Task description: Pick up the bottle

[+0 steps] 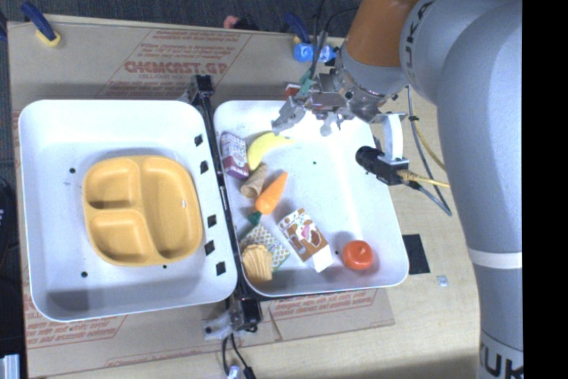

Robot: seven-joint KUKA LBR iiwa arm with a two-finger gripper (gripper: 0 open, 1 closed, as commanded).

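Camera view: gripper [306, 109] apparently spread, unloaded, above banana [264, 146]; bottle [306, 239] lies well below banana, ungrasped.

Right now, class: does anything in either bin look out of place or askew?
Nothing is spilled or broken. The right bin looks untidy: banana, carrot and carton lie jumbled at angles along its left side. The yellow tray sits flat in the left bin.

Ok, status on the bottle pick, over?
Gripper open, empty, over the right bin's far end by the banana. Bottle lying at the bin's near side, untouched. Carrot and cone lie between them.
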